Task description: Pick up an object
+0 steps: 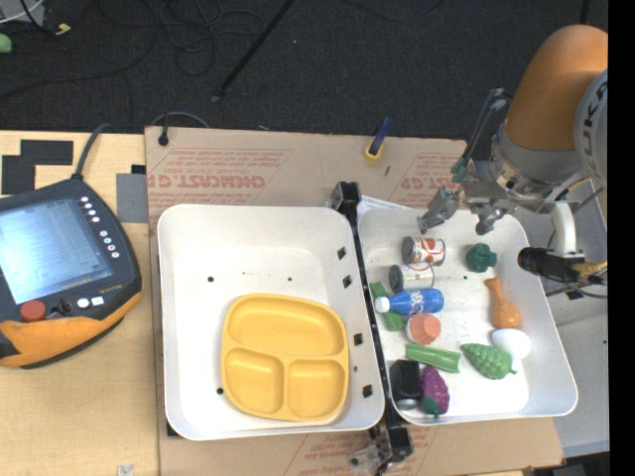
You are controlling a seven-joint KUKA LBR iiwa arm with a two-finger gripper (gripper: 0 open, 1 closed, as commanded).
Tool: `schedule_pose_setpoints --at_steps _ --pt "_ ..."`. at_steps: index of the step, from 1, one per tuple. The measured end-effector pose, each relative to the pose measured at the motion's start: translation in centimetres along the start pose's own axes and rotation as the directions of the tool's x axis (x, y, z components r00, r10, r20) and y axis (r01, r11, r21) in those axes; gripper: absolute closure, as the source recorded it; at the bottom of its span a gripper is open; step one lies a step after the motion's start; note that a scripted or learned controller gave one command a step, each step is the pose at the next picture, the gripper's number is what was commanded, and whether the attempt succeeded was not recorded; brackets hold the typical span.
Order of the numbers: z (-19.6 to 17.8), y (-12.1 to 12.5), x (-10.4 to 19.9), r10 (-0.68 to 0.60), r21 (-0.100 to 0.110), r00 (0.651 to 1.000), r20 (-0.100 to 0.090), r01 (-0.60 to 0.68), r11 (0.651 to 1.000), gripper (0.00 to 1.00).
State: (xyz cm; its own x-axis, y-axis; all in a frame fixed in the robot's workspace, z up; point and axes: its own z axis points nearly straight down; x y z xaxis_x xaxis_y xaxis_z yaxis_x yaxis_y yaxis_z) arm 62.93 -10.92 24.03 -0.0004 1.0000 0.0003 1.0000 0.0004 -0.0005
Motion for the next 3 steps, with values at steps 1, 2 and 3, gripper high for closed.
schedule_pose_setpoints --at_steps 1,2,3 --pt "15.8 -4.4 2.6 0.006 0.001 1.0 0.004 -0.006 1.0 0.0" --pt "-0.3 -12.5 -0.8 0.005 -0.006 1.0 0.002 -0.005 1.0 0.0" --pt "-0.4 -12.3 -0.8 0.007 0.003 1.0 -0.001 -0.007 1.0 1.0"
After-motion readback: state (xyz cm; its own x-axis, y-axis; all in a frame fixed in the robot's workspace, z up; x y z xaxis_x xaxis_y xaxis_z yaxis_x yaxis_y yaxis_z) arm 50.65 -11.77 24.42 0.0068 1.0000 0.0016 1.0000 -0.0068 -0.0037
